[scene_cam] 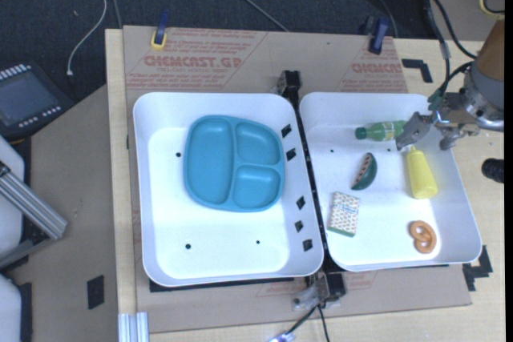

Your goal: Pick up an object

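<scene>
The right bin [461,240] holds several small objects. A green bottle [379,130] lies on its side near the far wall. In front of it are a watermelon-slice toy [365,171] and a yellow bottle [421,175]. A patterned small box [345,213] and a pretzel [422,236] lie nearer the front. My gripper [429,138] hangs at the bin's far right, just above the yellow bottle's top end and right of the green bottle. It is open, with nothing between its fingers.
The left bin [160,236] holds a blue divided plate [234,162]. A black divider with clips [292,132] runs between the bins. Cables lie on the dark floor behind the bench. The arm's body [489,84] rises at the right edge.
</scene>
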`<state>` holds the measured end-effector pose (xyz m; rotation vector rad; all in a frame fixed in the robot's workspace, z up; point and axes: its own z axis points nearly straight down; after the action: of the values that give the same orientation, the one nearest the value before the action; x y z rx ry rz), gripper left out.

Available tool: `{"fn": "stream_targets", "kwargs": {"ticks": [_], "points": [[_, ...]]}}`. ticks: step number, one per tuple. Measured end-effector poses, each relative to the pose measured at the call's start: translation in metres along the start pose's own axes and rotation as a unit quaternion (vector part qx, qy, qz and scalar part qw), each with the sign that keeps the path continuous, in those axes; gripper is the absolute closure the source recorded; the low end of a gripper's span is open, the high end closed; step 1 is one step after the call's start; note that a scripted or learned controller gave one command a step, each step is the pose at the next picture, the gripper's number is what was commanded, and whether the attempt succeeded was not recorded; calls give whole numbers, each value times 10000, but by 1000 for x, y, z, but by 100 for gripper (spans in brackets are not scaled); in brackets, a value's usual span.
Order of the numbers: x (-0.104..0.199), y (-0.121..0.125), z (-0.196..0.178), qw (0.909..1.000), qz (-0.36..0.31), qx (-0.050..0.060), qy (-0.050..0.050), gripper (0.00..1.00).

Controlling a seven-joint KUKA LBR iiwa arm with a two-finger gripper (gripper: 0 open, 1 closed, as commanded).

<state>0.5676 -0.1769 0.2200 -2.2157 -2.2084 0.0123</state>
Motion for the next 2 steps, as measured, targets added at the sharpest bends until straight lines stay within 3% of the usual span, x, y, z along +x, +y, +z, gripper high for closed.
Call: {"fn": "stream_targets", "kwargs": {"ticks": [1,2], "points": [[1,3,-8,10000,-19,-71,-16,0],[7,-4,40,10000,-17,-48,-6,0]]}}
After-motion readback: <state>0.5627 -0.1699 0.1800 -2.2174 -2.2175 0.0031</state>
